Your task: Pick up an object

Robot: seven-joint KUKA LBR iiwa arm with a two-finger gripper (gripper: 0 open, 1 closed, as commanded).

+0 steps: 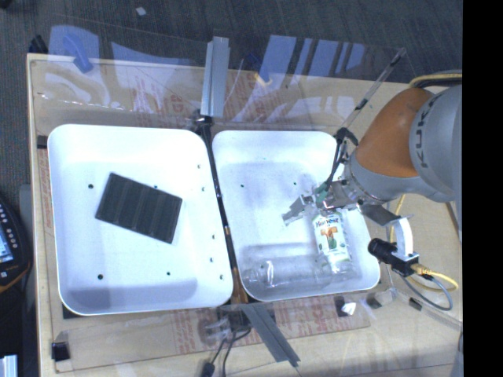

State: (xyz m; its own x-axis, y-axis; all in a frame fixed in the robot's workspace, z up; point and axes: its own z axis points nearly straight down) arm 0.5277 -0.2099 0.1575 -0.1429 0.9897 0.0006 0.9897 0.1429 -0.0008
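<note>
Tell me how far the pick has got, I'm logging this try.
Done: the gripper has reached the right bin, beside the labelled bottle. In hand: nothing visibly held. Left: grasp and lift something; the bottle, a clear bottle and the left bin's dark slab all lie flat.

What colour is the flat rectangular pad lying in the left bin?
Dark grey to black, with faint lengthwise ribs; the flat rectangular pad shows clearly in the overhead camera view.
</note>
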